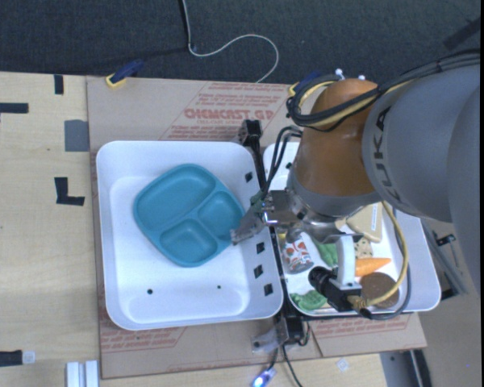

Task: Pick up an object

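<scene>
While the teal, three-compartment plastic plate (pixel 187 213) lies flat in the left shallow white bin (pixel 121 240), smooth and rounded at its corners, a small heap of other objects sits in the right white bin (pixel 426 295) — an orange carrot-shaped piece (pixel 372 265), green leafy-looking bits (pixel 310 301), a round brown item (pixel 378 287) and a small printed packet (pixel 297 254). Over that right bin hangs the grey arm (pixel 436 135) with its orange band (pixel 339 147), reaching in from the right and bent down steeply, its wrist covering much of the heap. Its gripper (pixel 254 220) sits at the divide between the bins, just beside the plate's right edge — whether open or closed cannot be told. Black cables (pixel 226 51) trail across the brown cardboard-covered desk (pixel 218 111).
</scene>
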Available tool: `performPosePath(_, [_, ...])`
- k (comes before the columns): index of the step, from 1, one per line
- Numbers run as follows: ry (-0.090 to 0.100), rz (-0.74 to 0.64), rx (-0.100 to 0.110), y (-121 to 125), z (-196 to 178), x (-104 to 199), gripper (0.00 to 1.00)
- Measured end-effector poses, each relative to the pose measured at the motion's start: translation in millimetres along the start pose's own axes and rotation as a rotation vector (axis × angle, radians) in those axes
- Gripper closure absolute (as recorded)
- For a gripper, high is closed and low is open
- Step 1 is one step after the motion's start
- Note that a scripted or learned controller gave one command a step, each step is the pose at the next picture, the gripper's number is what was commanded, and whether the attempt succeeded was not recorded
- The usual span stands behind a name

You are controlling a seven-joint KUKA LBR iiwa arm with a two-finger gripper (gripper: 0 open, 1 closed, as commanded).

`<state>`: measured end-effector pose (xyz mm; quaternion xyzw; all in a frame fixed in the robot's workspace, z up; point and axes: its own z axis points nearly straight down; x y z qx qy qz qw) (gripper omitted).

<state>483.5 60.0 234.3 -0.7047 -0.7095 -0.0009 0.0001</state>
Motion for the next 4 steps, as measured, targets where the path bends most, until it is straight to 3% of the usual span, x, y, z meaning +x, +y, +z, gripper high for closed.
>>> performPosePath(1, [0.004,-0.001,-0.014,2,-151,38,0.00])
performPosePath(2, [-0.003,0.003,0.004,0,-152,36,1.00])
performPosePath(3, [-0.002,0.007,-0.001,1,-188,8,1.00])
performPosePath(4, [-0.001,0.004,-0.002,1,-230,3,1.00])
